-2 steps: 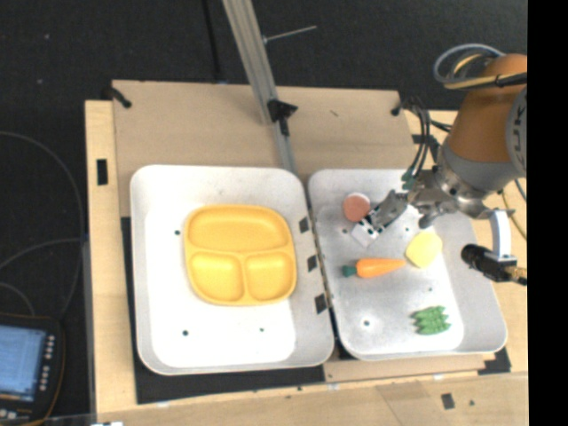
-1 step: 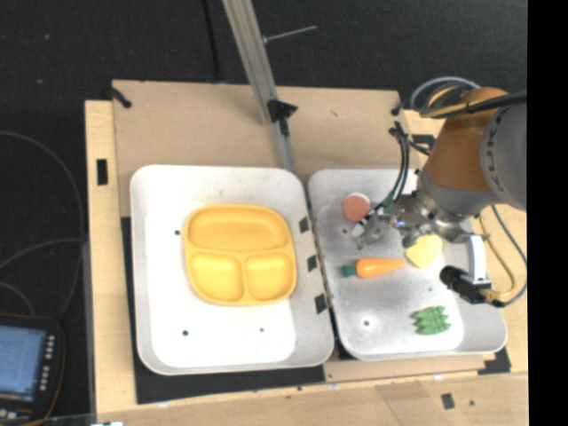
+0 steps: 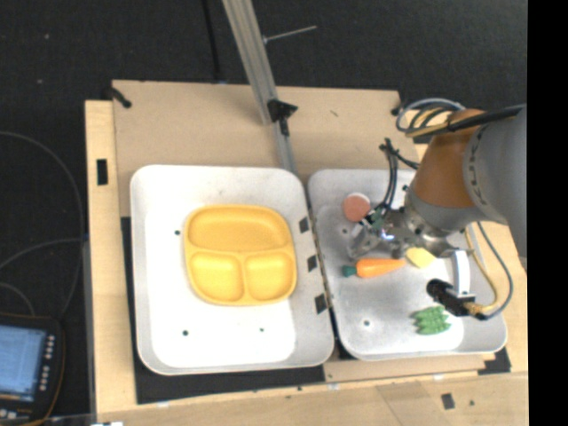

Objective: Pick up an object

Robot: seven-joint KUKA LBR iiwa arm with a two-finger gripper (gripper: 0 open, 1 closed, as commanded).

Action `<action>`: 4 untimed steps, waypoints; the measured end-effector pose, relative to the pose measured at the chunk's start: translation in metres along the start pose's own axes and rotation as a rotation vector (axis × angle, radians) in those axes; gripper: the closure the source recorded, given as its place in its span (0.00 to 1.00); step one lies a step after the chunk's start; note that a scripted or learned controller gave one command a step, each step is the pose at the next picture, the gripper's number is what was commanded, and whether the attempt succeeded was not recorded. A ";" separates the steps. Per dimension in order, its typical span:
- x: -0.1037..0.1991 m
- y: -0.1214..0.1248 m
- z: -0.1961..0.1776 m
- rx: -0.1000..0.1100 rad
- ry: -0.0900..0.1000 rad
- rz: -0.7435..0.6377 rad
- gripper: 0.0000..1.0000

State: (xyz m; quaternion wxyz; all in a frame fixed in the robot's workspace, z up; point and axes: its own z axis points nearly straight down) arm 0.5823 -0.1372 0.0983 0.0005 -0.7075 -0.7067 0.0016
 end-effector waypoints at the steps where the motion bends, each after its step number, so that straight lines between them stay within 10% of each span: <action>1: -0.001 0.002 -0.014 -0.007 0.001 0.004 1.00; 4: 0.054 0.019 -0.141 -0.007 0.002 -0.008 1.00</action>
